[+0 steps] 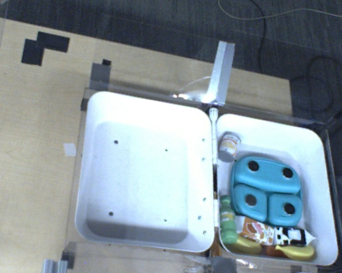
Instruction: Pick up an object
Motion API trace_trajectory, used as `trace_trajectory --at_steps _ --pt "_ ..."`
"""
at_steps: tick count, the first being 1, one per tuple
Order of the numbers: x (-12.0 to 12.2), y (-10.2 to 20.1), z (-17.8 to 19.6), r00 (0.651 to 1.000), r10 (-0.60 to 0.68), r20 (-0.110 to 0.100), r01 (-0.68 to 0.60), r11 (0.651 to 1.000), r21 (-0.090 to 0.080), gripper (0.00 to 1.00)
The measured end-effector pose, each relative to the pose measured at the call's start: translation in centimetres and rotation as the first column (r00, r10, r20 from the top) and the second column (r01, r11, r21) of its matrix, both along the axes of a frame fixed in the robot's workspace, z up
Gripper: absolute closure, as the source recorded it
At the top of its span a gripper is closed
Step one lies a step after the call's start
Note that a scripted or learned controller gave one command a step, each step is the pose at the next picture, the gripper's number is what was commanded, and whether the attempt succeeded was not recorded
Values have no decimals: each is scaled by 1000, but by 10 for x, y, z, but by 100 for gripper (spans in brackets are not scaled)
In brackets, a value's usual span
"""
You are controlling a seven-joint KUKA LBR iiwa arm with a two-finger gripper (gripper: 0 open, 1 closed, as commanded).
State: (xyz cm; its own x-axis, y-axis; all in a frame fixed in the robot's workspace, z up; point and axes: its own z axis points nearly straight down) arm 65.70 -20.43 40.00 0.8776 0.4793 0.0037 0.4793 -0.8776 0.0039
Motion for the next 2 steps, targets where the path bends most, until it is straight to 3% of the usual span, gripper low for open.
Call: trace_trajectory --at_steps 1,2 --pt "-1 0 20 958 -288 -1 288 958 2 100" --pt "7 0 35 982 -188 -2 188 982 1 100"
